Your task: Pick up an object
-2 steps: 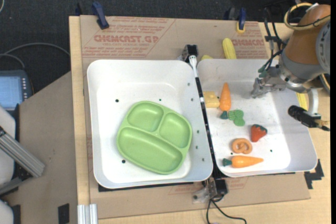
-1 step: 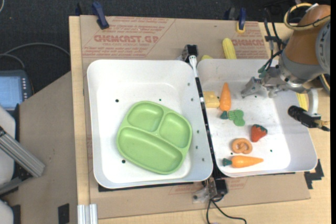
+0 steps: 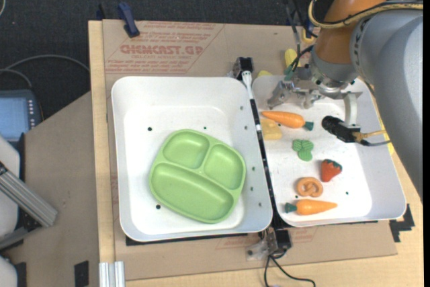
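The pincer (image 3: 300, 92) hangs low over the far end of the right bin (image 3: 386, 201); I cannot tell its state. A carrot (image 3: 283, 119) lies just in front of it. A green divided plate (image 3: 197, 175) sits in the left bin (image 3: 131, 158).

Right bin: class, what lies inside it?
In the right bin: two carrots, yellow piece, green piece, strawberry, pretzel-like ring. The arm covers its far right part.
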`<action>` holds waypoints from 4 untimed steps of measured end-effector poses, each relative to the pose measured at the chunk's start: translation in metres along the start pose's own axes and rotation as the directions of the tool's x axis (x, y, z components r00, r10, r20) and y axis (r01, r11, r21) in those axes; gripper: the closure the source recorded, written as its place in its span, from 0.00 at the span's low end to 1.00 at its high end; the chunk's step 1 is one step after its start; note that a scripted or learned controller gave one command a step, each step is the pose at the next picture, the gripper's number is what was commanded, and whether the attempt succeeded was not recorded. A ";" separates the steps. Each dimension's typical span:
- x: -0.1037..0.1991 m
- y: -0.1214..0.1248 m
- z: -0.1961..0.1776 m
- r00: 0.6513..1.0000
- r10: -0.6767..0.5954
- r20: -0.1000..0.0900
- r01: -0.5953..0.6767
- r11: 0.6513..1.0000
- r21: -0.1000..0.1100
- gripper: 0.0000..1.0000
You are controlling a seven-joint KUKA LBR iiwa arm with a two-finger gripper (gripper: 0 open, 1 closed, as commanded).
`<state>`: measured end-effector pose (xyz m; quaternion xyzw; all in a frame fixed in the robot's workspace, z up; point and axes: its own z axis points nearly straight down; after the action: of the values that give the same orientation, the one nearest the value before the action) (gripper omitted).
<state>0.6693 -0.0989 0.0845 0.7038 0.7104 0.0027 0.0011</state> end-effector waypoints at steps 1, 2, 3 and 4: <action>-0.038 -0.031 -0.001 1.000 0.013 0.003 -0.013 1.000 0.009 0.00; -0.019 -0.082 -0.001 1.000 0.011 0.000 -0.011 1.000 0.012 0.00; -0.011 -0.119 -0.001 1.000 0.011 0.000 -0.011 1.000 0.010 0.00; -0.012 -0.117 -0.001 1.000 0.011 0.001 -0.011 1.000 0.006 0.00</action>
<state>0.5521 -0.1117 0.0844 0.7075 0.7067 0.0001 -0.0006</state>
